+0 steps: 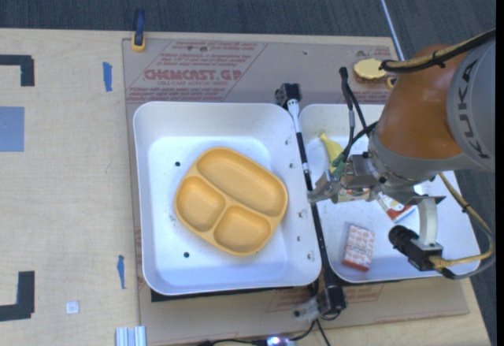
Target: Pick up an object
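A yellow three-compartment plate (230, 200) lies in the left white bin (157, 132). In the right bin (339, 269) lies a small red-and-white patterned box (358, 247) near the front edge. A yellow-green object (331, 150) shows at that bin's far left, partly hidden by the arm. A red-and-white item (396, 211) peeks out under the wrist. My gripper (340, 188) hangs over the left side of the right bin, close to the divider, above and left of the box.
The grey and orange arm (429, 120) covers much of the right bin. A black cable connector (413, 247) lies over the bin's front right. A yellow disc (368, 68) sits on the cardboard behind the bins. Cables run along the divider.
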Robot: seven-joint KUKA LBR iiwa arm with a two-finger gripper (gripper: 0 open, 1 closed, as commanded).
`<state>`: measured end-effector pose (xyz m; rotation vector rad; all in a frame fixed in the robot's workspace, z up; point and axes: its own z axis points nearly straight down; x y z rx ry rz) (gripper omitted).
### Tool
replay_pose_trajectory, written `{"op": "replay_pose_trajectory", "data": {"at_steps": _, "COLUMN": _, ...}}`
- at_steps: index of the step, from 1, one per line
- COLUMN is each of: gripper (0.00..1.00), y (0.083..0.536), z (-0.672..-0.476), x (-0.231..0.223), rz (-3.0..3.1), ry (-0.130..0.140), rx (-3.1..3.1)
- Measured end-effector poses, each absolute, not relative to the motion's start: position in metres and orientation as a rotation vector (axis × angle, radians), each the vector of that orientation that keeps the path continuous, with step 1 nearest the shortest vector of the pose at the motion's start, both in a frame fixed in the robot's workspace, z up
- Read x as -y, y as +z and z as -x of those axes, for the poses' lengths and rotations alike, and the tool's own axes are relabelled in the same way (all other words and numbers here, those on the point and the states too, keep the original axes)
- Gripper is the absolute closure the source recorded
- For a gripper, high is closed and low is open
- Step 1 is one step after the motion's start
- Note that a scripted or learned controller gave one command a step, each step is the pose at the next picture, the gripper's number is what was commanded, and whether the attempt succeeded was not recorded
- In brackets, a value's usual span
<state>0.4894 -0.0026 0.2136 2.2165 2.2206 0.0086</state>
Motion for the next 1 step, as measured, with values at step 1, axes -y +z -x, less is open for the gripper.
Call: {"op": "replay_pose_trajectory", "data": {"at_steps": 1, "gripper": 1.0, "y": 0.2238, "z": -0.4909, "x": 0.0022, "rz": -2.213, "ry": 0.013, "rx": -2.22}}
